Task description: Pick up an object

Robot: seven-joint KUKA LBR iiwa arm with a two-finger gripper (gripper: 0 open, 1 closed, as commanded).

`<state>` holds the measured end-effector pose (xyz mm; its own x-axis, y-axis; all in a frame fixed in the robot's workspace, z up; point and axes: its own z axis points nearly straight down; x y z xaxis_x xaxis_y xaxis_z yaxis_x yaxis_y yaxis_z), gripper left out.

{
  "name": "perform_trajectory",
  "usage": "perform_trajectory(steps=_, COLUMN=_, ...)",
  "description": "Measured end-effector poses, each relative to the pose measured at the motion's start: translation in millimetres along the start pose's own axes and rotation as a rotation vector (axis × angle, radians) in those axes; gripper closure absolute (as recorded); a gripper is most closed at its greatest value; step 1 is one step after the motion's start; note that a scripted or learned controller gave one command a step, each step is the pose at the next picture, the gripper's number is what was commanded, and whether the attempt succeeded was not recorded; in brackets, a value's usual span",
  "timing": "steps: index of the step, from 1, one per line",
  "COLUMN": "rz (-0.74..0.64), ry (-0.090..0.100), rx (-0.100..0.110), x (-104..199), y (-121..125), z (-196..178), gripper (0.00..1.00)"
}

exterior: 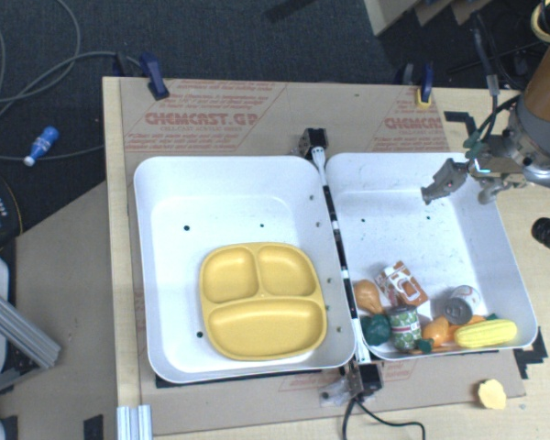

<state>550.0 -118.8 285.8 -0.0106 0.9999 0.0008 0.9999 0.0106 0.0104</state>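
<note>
Bins sit side by side on the bench (211, 117), 2 of them, shallow and white, touching along a black seam. The left bin (165, 200) holds a yellow plate (261, 301) with 3 compartments, lying flat toward the near side.

The right bin (504, 246) has its things bunched in the near corner: an orange-brown lump (368, 295) by the seam, a brown and white packet (402, 284) just beside it, a dark green piece (377, 329), a small can (404, 327) with a green label, a grey round piece (458, 311), a small orange piece (438, 330) and a yellow corn cob (485, 335) lying against the near wall. They touch or nearly touch one another; the far half of this bin is bare.

The gripper (458, 183) hangs over the far right part of the right bin, well apart from the pile, at the end of the arm (541, 108) coming in from the right. Its 2 fingers are spread, with nothing between them; the left fingertip (435, 191) points down toward the bin floor.

Outside the bins, a yellow bit (491, 393) lies on the bench near the near right corner, 2 blue clamps (154, 74) grip the far edge, and a blue and white bottle (42, 143) lies on the dark floor to the left among cables.
</note>
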Motion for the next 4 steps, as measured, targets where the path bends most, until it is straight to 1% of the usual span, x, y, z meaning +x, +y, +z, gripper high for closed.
perform_trajectory(steps=1, rz=0.006, ry=0.004, rx=0.02, x=62.8, y=-40.2, z=105.8, gripper=0.0)
perform_trajectory(steps=2, rz=0.016, ry=-0.001, rx=0.017, x=3.4, y=-36.1, z=194.6, gripper=0.0)
perform_trajectory(steps=3, rz=0.012, ry=-0.001, rx=0.01, x=6.7, y=-34.5, z=180.0, gripper=1.0)
perform_trajectory(steps=4, rz=0.005, ry=-0.001, rx=0.004, x=68.1, y=-6.2, z=97.2, gripper=1.0)
